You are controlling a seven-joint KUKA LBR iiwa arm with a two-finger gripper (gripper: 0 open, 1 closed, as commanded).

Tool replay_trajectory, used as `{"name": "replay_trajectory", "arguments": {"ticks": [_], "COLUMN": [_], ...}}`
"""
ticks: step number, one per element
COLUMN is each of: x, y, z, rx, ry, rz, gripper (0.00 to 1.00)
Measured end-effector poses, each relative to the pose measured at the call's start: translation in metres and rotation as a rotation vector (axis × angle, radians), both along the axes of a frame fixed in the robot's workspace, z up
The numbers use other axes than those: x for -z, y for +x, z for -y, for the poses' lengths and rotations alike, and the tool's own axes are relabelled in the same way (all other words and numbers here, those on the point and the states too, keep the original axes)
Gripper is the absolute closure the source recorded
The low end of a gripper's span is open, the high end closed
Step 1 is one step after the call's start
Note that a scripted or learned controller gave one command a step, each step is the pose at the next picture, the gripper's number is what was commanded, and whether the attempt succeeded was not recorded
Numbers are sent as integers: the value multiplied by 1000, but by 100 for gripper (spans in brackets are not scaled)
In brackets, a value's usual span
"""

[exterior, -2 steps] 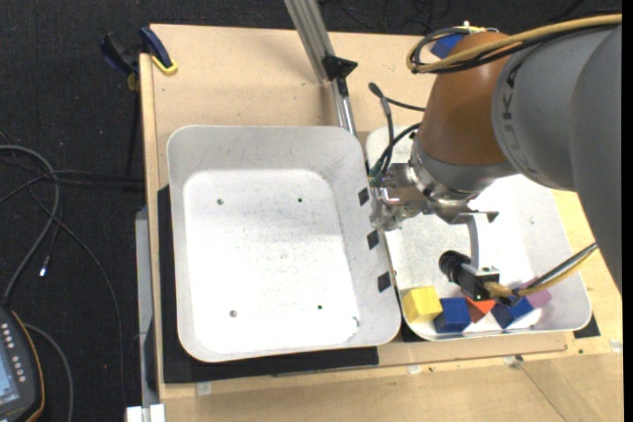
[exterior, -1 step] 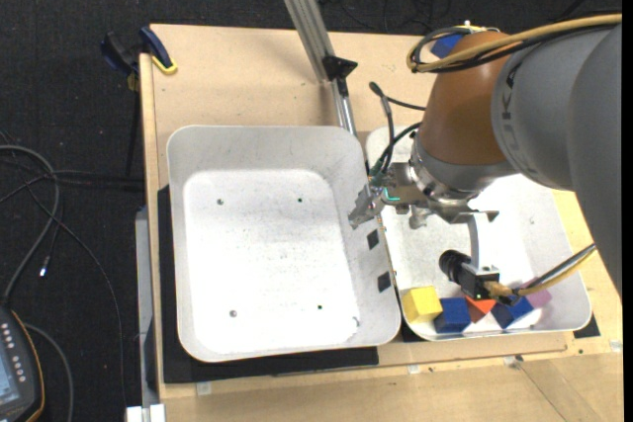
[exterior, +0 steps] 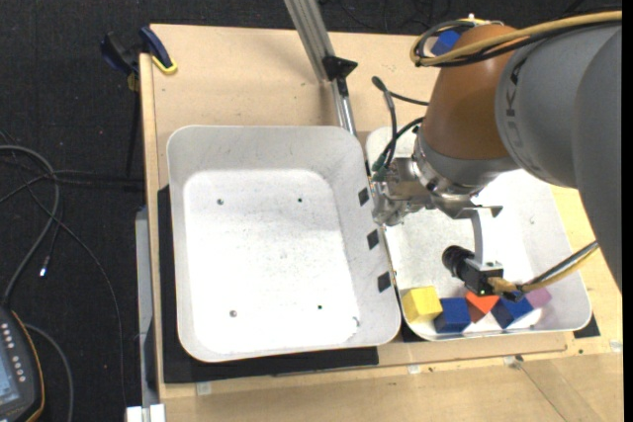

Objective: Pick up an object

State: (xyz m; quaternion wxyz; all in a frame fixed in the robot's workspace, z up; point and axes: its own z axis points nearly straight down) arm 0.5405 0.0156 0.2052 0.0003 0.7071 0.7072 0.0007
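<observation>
**A:** Where do we find the arm?

**B:** We see it coming in from the right, grey with its orange band (exterior: 473, 104), hanging over the right bin (exterior: 554, 212). The gripper (exterior: 392, 201) sits low at that bin's left wall, just beside the seam with the left bin (exterior: 188, 153).

**A:** Is the claw open or closed?

**B:** We cannot tell, because the wrist above covers it.

**A:** And the things we could pick?

**B:** We see them huddled along the near edge of the right bin. A yellow block (exterior: 422, 301) is leftmost, with a blue block (exterior: 454, 314) touching it. Next come an orange piece (exterior: 482, 304), a second blue block (exterior: 514, 312) and a pale purple piece (exterior: 538, 296) at the right end.

**A:** How do they lie against the gripper?

**B:** We see them all apart from it, nearer the bench's front edge than it is
</observation>
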Motion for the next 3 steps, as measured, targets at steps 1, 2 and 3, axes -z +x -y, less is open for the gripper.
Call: {"name": "replay_trajectory", "arguments": {"ticks": [1,2,3], "x": [-10,-20,-142], "y": [1,2,-7], "z": [0,0,-56], "rx": [0,-2,-8], "ry": [0,0,2], "rz": [1,3,8], "gripper": [100,100,100]}}
